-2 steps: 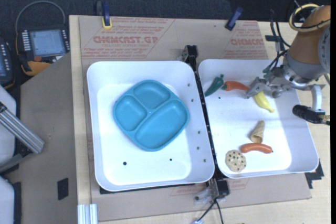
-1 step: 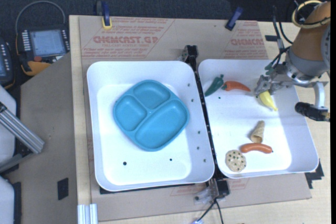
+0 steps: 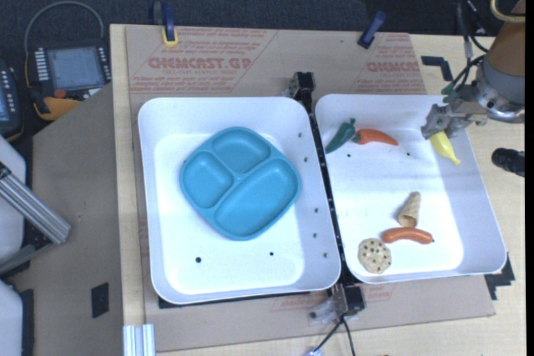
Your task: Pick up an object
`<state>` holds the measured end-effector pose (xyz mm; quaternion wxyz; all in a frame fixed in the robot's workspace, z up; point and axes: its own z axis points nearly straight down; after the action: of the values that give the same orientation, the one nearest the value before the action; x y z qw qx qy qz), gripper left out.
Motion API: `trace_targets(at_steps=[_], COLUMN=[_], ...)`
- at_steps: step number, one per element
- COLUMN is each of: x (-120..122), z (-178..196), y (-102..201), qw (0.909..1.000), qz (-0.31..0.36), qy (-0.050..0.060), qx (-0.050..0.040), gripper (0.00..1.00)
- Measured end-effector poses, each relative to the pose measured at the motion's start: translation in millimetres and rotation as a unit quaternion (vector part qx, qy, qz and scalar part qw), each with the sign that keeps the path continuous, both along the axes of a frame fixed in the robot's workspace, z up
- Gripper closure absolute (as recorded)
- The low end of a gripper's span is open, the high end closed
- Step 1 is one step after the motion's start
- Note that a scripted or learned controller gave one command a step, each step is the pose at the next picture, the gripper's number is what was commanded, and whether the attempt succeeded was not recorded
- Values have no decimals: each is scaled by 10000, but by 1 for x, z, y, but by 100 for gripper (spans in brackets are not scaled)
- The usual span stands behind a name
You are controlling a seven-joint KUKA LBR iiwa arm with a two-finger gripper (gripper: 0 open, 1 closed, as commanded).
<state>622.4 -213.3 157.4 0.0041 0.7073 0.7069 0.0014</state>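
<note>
Bench (image 3: pixel 250 54) under two white bins (image 3: pixel 167 204)

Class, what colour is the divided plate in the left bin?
The divided plate is light blue, seen clearly in the camera view.

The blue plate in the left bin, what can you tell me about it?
The blue plate is rounded, looks like smooth plastic, and is split by raised ridges into three sections: two small ones at the far side, one big one nearer the camera. It lies flat and right side up, near the middle of the left bin. No food is on it.
</note>
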Motion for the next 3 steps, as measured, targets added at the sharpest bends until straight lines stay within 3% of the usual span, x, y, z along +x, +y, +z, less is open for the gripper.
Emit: trace_targets(at_steps=[1, 3], x=[2, -34], z=[54, 60], y=[-1, 100], qw=[10000, 10000], qz=[6, 32], qy=[-3, 45], qx=[0, 33], gripper=[100, 100])
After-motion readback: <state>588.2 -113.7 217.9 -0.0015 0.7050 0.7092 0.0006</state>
